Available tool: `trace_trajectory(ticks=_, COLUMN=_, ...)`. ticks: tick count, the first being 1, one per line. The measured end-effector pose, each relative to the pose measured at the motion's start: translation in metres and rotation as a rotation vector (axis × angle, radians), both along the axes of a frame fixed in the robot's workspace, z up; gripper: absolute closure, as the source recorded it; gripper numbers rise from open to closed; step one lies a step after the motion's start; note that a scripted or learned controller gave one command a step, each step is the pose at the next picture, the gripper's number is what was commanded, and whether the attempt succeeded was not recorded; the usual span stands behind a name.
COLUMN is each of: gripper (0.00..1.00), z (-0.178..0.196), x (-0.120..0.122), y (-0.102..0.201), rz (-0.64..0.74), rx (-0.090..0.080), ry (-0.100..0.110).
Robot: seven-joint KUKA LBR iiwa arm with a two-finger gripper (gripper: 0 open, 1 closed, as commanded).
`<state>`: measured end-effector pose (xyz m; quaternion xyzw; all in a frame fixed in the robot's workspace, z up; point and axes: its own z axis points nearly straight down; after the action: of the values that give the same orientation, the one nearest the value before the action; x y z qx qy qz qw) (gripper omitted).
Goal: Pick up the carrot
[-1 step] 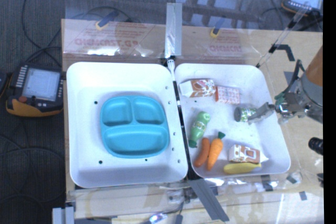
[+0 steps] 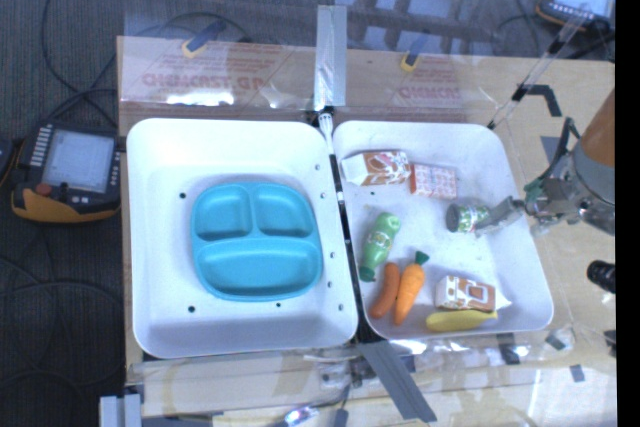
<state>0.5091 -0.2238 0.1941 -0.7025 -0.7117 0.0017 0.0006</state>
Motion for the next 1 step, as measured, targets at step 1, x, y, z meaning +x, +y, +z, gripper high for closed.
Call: trace_trajectory(ticks=1, gripper=0.00, z=-0.0719, x=-0.0237, y=0.0805, rz=0.078, rx=0.004, ry=-0.007)
